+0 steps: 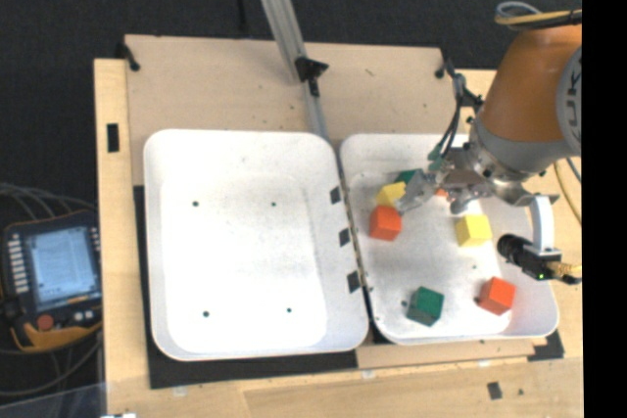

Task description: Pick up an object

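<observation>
A dark carpeted floor surrounds a pale wooden bench that carries two shallow white bins side by side — the left bin showing bare, faintly speckled plastic, the right bin holding a scatter of small blocks. An aluminium strut slants down from the top of the frame to the seam between the bins, and a handheld control pendant sits at the lower left edge. The grey arm with its orange band enters from the upper right, and the gripper hangs over the upper middle of the right bin; whether its fingers are parted or closed I cannot tell from this slant, and nothing is visibly held. Just to its left, close by or perhaps touching, lies a yellow block with a green block tucked at its upper side, and an orange cube directly below them. These are the nearest candidates — the coming move probably turns on a short shift left and down. Farther off are a second yellow cube, a dark green cube near the bottom, and an orange-red cube at lower right. All look like matte, hard-edged foam or wood blocks.
</observation>
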`<state>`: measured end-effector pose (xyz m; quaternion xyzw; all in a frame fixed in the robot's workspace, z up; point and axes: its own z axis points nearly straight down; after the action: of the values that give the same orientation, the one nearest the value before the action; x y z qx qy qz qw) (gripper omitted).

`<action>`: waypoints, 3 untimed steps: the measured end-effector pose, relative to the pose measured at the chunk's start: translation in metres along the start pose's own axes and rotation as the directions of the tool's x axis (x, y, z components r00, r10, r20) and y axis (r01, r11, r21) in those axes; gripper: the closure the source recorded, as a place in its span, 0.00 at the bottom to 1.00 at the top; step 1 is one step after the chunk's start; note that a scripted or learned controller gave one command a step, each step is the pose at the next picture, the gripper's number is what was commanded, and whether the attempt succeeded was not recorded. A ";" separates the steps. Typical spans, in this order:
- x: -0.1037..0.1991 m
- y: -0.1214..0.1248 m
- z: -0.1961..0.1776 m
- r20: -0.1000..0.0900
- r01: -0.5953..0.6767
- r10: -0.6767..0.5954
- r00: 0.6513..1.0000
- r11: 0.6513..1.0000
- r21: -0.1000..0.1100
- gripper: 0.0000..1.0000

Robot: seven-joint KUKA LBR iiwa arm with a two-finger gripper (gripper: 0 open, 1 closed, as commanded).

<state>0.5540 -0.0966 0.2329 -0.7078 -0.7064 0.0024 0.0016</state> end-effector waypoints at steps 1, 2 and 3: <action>0.006 0.000 0.061 0.000 -0.001 0.001 1.000 1.000 0.000 0.00; 0.003 -0.007 0.120 0.000 0.000 0.000 1.000 1.000 0.001 0.00; 0.002 -0.004 0.106 -0.001 -0.008 0.008 1.000 1.000 -0.010 1.00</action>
<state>0.5495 -0.0943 0.1272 -0.7104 -0.7037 -0.0017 -0.0016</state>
